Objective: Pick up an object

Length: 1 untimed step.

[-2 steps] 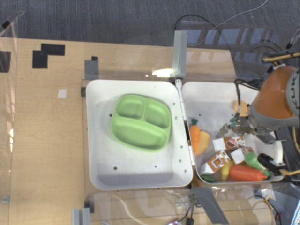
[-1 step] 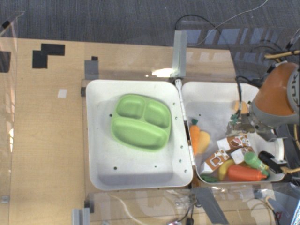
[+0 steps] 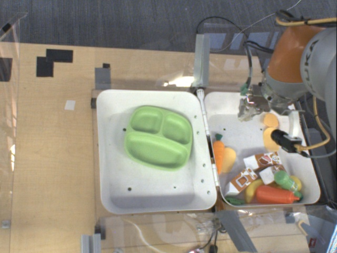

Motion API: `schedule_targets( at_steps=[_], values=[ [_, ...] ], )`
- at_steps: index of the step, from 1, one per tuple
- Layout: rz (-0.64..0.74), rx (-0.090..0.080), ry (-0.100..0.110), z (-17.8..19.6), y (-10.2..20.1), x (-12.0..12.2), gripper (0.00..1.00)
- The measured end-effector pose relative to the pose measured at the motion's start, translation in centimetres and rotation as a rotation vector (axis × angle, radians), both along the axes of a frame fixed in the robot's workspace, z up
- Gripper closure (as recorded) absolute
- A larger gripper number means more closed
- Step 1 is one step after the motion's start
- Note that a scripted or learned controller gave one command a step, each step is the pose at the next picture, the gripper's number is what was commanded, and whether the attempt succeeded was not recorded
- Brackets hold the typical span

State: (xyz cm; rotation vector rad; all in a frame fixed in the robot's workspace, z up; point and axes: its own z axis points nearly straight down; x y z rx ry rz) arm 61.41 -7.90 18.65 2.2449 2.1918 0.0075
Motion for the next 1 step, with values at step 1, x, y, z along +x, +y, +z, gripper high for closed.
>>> schedule_targets(
  at_steps=[1],
  values=[
    [0.000, -0.001, 0.001, -0.04, -0.03, -0.03, 0.00]
  ],
)
